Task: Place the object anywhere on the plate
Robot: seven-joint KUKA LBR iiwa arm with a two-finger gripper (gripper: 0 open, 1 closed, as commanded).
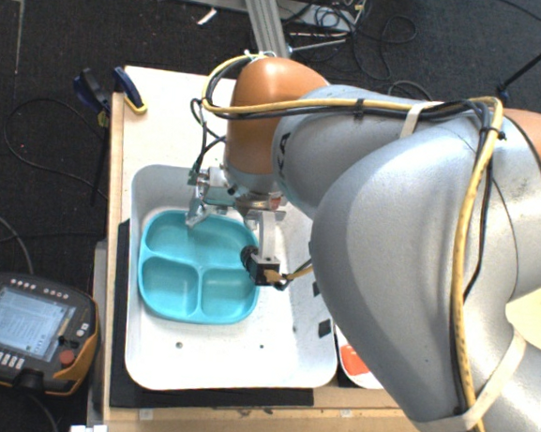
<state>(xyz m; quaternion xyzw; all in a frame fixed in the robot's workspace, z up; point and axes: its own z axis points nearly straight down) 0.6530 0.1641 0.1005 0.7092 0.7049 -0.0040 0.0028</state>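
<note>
Grey arm (pixel 420 223), nearest item: bulk fills right half of view, hides most of right bin (pixel 356 366).
Tool (pixel 224 206): under orange band (pixel 261 106), hanging over far edge of teal plate (pixel 198 268). Apart or together – can't tell, wrist housing in the way.
Plate: 3 compartments, sits in left white bin (pixel 145 359), all wells bare.
Object: can't pick it out; nothing seen between tool tips. Small black-and-yellow part (pixel 264 268) at plate's right rim – prob. robot hardware, unsure.
Step, my read: tool at plate, drop-off stage or a failed carry. Next calls for confirming object, then release over a well.
Around: pendant (pixel 25 330) on floor near-left; clamp (pixel 107 93) at desk (pixel 120 197) far-left corner; red-and-white item (pixel 356 364) in right bin.
Obstruction: arm body itself.
</note>
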